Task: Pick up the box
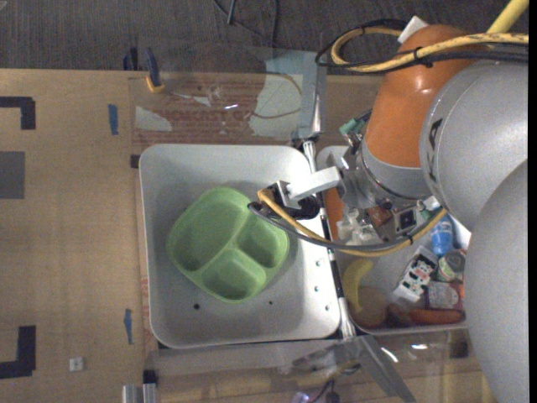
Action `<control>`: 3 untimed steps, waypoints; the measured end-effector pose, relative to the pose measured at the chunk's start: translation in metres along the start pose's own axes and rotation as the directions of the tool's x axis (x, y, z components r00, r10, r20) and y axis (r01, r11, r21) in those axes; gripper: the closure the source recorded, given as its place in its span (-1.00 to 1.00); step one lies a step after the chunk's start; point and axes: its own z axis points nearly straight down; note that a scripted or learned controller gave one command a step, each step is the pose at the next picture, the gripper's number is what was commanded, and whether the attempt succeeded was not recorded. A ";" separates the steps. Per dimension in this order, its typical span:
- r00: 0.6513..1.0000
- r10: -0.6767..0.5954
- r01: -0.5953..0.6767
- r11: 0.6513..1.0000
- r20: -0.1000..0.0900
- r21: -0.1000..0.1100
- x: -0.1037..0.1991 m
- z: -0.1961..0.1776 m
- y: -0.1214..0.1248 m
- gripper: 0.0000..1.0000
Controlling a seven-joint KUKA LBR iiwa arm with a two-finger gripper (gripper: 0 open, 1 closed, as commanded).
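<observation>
You're over a plywood bench [67, 250] marked with black tape corners [20, 112] and blue tape bits [112, 118]; dark grey carpet [101, 11] beyond, black cable [243, 7] trailing.

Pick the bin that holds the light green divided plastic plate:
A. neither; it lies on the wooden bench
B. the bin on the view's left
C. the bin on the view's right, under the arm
B: the light green divided plastic plate lies on the floor of the left white bin, while the grey and orange arm hangs over the cluttered right bin.
</observation>
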 end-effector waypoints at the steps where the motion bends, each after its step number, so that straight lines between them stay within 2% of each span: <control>1: 0.999 -0.042 0.042 0.999 -0.003 -0.001 0.026 -0.128 -0.078 1.00; 2: 0.999 -0.042 0.042 0.999 -0.003 -0.002 0.026 -0.128 -0.078 -1.00; 3: 0.999 -0.039 0.039 0.999 -0.004 -0.004 0.027 -0.138 -0.078 1.00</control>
